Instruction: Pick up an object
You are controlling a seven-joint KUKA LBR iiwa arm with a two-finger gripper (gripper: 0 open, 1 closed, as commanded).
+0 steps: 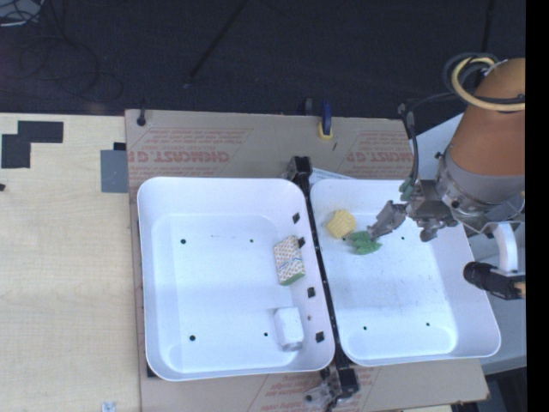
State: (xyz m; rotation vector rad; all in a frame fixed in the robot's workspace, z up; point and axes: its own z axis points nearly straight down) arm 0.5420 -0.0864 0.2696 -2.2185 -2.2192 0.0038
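Observation:
In the right bin [463, 333] a small yellow object [340, 223] lies near the back left corner. A crumpled green object [364, 245] sits just to its right. My gripper [395, 222] reaches in from the right, low over the bin's back half, and its tip sits right at the green object's upper right edge. Whether it touches the green object is not visible. The left bin [171, 350] holds a patterned rectangular block [289, 260] against its right wall and a white object [288, 325] near its front right corner.
The two bins meet at a black-clipped divider [313, 264] on a cardboard sheet [214, 148]. The grey and orange arm [493, 144] looms over the right bin's back right corner. A black handle [489, 277] juts in at the right edge.

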